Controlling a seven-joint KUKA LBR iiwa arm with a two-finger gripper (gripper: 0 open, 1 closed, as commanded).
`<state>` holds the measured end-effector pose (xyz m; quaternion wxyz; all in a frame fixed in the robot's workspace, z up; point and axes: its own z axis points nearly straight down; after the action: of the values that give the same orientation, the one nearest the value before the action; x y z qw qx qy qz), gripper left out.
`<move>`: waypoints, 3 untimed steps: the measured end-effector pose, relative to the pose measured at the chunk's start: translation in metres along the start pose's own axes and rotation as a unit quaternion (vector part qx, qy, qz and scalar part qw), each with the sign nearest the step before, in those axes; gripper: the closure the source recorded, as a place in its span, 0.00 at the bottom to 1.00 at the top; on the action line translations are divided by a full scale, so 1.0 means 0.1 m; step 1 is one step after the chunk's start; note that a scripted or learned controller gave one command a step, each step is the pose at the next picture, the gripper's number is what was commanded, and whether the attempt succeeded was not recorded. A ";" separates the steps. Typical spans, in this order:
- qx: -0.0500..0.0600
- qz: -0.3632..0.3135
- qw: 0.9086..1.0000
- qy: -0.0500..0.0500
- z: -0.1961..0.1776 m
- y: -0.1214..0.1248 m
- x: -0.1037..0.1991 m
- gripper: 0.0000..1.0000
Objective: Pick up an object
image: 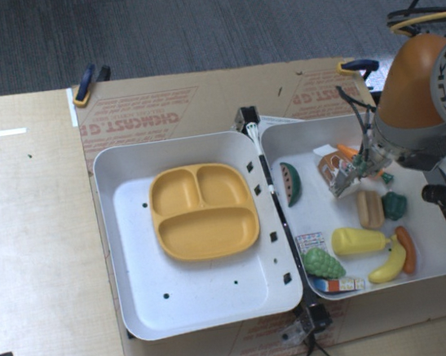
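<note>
Left bin [126, 252]: a yellow divided plate [204, 210] fills its upper middle; bare floor along the left, right and lower edges.
Right bin [445, 265]: crowded. Watermelon slice [291, 183] by the dividing wall; bread [369, 208], green piece [394, 206], yellow pepper [359, 240], grapes [323, 264], banana [390, 265] and sausage [407, 248] packed near one another. The arm [414, 101] overhangs the upper right.

1. Two shallow white plastic bins [142, 308]: smooth, faintly glossy walls.
2. Yellow three-compartment plastic plate [204, 210]: smooth, matt finish.
3. Brown corrugated cardboard sheet [156, 112] under the bins: matt, printed in red.
4. Pale wooden bench top [40, 281]: smooth, matt.
5. Yellow plastic toy banana [389, 266] and red toy sausage [407, 250]: smooth, slightly glossy.
6. Green toy grape bunch [323, 263]: bumpy surface.
</note>
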<state>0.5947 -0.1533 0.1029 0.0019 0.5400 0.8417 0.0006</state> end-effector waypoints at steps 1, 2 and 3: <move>0.000 -0.008 1.000 0.000 -2.22 -0.30 0.60 1.00; -0.001 -0.009 1.000 -0.002 -2.32 -0.29 0.59 1.00; -0.001 -0.011 1.000 -0.003 -2.41 -0.28 0.59 1.00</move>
<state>0.5442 -0.1112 0.3440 0.0051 0.5310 0.8473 0.0002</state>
